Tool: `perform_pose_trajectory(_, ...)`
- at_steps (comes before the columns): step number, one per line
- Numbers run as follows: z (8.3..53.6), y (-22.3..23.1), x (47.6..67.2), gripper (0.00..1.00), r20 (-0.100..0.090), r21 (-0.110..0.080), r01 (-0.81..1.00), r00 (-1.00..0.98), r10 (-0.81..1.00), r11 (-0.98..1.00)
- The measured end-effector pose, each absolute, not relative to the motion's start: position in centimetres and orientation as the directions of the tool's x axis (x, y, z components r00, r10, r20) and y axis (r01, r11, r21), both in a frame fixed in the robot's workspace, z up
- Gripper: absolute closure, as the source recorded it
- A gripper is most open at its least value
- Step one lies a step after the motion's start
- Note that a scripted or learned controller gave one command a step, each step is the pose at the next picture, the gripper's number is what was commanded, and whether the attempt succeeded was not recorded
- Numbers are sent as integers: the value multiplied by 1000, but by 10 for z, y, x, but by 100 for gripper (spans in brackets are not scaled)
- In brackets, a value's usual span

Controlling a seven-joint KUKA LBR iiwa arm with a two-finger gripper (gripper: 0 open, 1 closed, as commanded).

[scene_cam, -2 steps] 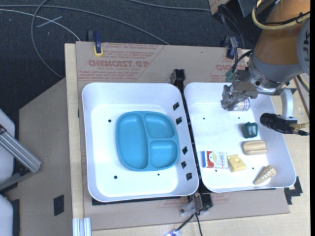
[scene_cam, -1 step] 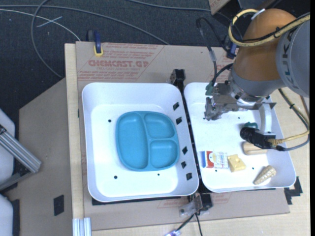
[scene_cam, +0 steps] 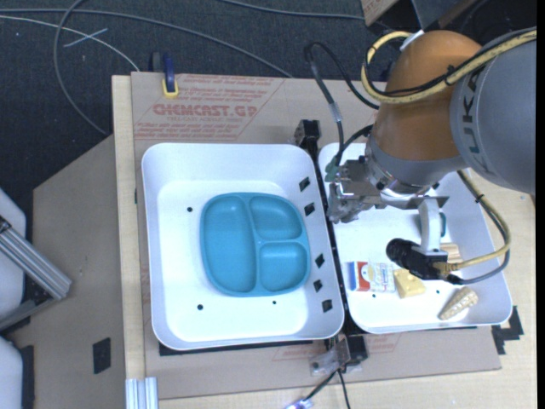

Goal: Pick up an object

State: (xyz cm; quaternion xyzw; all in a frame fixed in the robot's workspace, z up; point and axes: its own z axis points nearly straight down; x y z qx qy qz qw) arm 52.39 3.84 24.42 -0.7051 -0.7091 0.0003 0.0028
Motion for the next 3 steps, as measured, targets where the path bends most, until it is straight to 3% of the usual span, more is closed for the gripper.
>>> perform_pose_trajectory(1,221,78,503,100,2,-7,1000,-4,1000,4)
perform_pose_trajectory(2,220,91,501,100,2,-5,1000,-2,1000,2)
perform_pose_trajectory(3,220,91,501,0,1,-4,1000,0,1000,0)
